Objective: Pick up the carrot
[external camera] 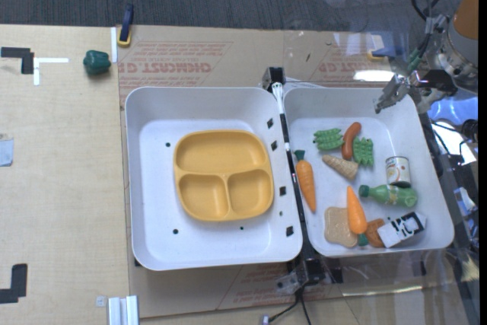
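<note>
- The two-finger metal gripper (394, 91) on the grey arm hangs above the far right corner of the right-hand shallow white bin (430, 156); whether it is wide or narrow cannot be told, and nothing shows between its tips.
- The target, a long orange toy carrot with a green top (305, 183), lies in that same bin hard against the left wall, its green end pointing away from the viewer. It sits well apart from the gripper, diagonally across the bin.
- Risk one, as I judge it: a finger coming down on the wall side strikes the bin rim instead of slipping beside the carrot, because there is little room there.
- Risk two: a second orange carrot-like cone (355, 211) rests on a tan slice of toy bread (340, 227) nearer the front, so the program may settle on the wrong piece, or either one may count.
- Risk three: the smooth tapered body may squirt out of a closing grip, especially near the thin tip.
- The route across passes over a red toy sausage (351, 139), green leafy pieces (329, 138) and a green plastic bottle (391, 195); a low path could knock them.
- The left-hand white bin (144, 186) holds a yellow divided plate (224, 175), away from the action.
</note>
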Tool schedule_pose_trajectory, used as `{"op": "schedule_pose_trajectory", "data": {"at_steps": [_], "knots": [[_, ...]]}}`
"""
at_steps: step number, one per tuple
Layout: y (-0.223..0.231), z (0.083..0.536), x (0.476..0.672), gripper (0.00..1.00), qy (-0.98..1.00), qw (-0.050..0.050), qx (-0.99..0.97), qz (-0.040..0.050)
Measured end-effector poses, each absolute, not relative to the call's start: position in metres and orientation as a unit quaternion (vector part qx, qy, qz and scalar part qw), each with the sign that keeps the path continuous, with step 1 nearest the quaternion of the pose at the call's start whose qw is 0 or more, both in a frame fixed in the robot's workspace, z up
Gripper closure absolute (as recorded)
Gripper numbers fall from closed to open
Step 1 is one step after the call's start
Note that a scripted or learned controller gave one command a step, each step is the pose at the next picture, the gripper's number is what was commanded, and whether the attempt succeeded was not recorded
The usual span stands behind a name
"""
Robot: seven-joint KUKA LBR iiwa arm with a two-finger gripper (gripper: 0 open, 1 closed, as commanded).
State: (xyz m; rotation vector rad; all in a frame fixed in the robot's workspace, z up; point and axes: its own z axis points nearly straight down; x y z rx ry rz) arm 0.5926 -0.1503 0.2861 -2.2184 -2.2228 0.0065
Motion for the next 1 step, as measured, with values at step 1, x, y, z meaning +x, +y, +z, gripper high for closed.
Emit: {"op": "schedule_pose_trajectory", "data": {"at_steps": [1], "knots": [[-0.1357,0.1890,0.5481,0.00,-0.748,0.001,-0.664,0.0013]]}}
